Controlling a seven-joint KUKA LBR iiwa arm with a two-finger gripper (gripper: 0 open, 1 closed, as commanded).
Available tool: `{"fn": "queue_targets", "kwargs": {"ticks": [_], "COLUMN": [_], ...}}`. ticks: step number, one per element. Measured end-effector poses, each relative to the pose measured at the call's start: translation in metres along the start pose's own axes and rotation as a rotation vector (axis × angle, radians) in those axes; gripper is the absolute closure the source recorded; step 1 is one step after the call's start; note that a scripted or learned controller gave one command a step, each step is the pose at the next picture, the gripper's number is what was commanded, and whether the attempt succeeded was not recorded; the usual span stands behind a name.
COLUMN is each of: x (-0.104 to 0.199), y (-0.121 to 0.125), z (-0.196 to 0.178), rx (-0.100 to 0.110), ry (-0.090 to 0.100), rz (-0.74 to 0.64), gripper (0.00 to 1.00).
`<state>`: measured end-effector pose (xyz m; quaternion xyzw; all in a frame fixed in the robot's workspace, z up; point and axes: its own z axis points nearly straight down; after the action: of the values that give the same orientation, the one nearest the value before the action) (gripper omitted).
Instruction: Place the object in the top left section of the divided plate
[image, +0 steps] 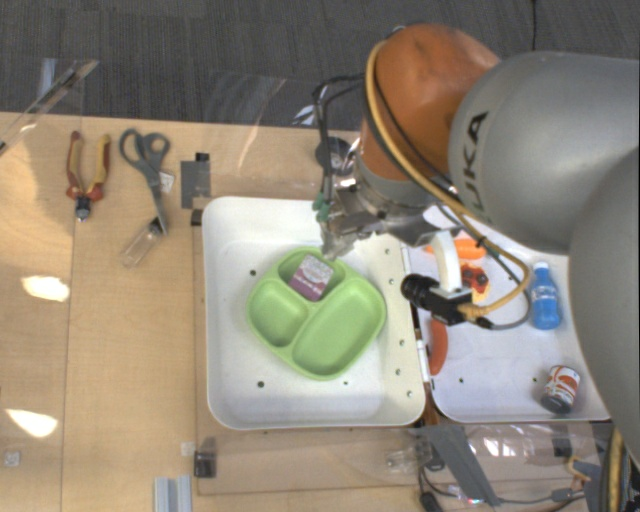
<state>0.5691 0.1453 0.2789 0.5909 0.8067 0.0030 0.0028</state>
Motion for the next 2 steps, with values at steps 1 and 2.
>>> {"fn": "queue_targets", "kwargs": {"ticks": [1, 2], "x": [0.0, 0.001], "y": [0.0, 0.002], "z": [0.0, -0.011], "rx": [0.0, -0.004], "ry": [0.0, -0.001], "rz": [0.0, -0.008], "gripper": [0.0, 1.0]}}
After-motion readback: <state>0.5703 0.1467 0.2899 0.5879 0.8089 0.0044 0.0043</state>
